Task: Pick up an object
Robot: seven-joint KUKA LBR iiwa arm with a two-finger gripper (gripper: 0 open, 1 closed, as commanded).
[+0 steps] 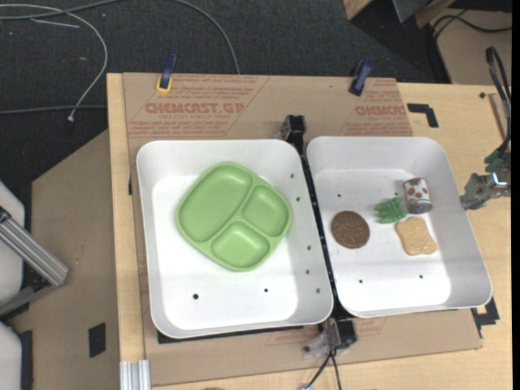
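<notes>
Left bin: holds a green divided plate.
Right bin: brown disc, tan piece, green toy, small can, all lying free.
Gripper: at right rim; its state I cannot tell.
Progress: nothing is picked yet.

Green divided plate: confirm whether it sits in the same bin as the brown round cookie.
No: the green divided plate lies in the left bin, the brown cookie in the right bin.

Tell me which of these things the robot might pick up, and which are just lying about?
Might be picked up:
brown round disc
green toy
small can
tan biscuit-shaped piece
green divided plate

Lying about:
blue clamps
cardboard sheet
cables
</notes>
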